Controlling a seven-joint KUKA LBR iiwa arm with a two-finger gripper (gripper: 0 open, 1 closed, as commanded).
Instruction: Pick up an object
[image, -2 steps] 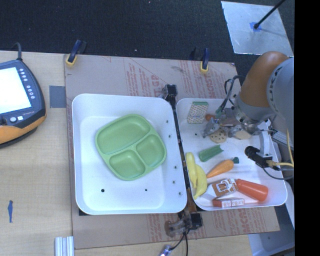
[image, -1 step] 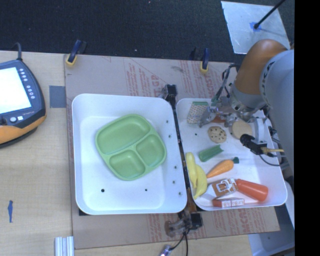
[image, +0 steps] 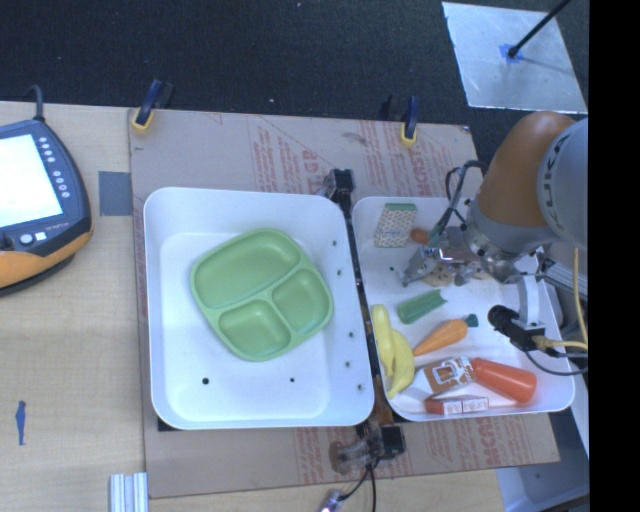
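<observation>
My gripper (image: 434, 268) hangs low over the upper middle of the right bin (image: 560, 400), reaching in from the right. Just below it lies a green block (image: 420, 305). A small pale box with a green top (image: 395, 224) sits to its upper left, with a little orange piece (image: 418, 236) beside that box. Further down lie a carrot (image: 445, 336), yellow bananas (image: 392, 352), an orange bottle (image: 503, 379), a brown carton (image: 447, 373) and a red and white box (image: 458, 405). Nothing is visibly held.
The left bin (image: 170, 390) holds a green divided plate (image: 262, 292). A tablet-like pendant (image: 35, 200) rests on the bench at far left. Clamps (image: 148, 105) pin the cardboard sheet at the back edge.
</observation>
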